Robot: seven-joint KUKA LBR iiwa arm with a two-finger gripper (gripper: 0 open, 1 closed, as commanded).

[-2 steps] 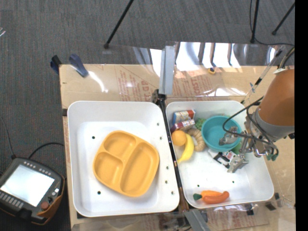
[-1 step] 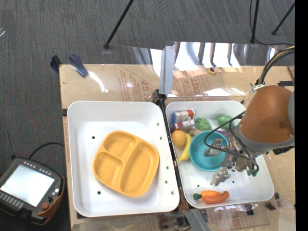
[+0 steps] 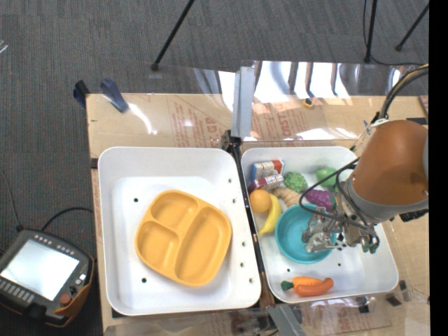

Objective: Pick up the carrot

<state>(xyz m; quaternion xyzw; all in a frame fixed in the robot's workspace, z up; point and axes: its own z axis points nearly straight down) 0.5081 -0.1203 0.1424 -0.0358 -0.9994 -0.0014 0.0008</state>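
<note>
Hovering over the teal bowl [image 3: 302, 238] in the right bin [image 3: 387, 275]: end effector [image 3: 323, 240], grip state impossible to tell. Lying free at that bin's near edge, carrot [image 3: 311, 285], well placed for a straight descent.

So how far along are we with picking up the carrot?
Nothing looks done yet: the carrot lies on the floor of the right bin, near its front edge. The gripper is over the blue bowl, behind the carrot and apart from it; nothing shows between its fingers. Left to do: move to the carrot, close on it and lift.
</note>
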